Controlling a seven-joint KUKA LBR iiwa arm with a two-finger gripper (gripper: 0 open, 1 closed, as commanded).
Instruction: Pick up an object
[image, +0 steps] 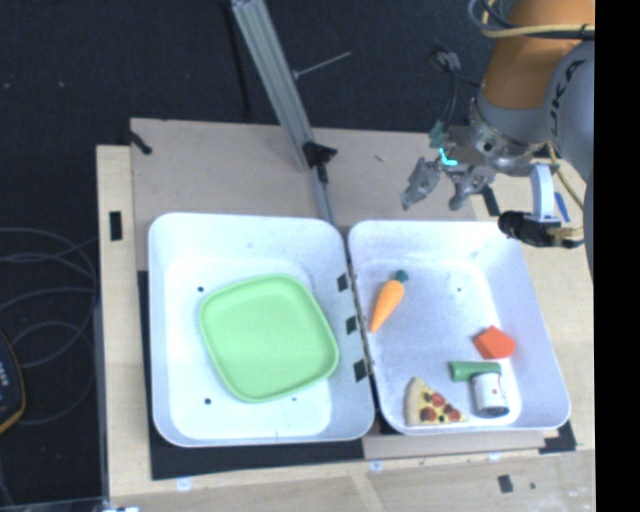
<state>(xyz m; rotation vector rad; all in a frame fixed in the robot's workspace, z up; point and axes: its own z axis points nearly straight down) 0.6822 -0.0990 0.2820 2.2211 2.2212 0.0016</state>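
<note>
pick-up not yet begun, as judged from the camera view: gripper (441, 190) poised above the bench just beyond the far rim of the right bin (520, 262), fingers spread apart with nothing between them, grey wrist and orange band leading off toward the upper right; no item lifted clear of either bin. candidate objects all lying on the floor of the right bin: toy carrot (386, 303) near the left wall, slanted with its green tip away from the camera; orange block (494, 343) toward the right side; green-handled piece with a silvery cylinder (484, 386) just below that block; pizza slice (432, 405) at the near edge, just beside the cylinder. left bin (172, 250) occupied by a green plate (268, 337) lying flat. carrot nearest to the gripper, yet well apart from it. remaining, by estimate: choice of a target, travel over the rim, descent, closure on the object and lift; essentially the whole task left to do
</note>
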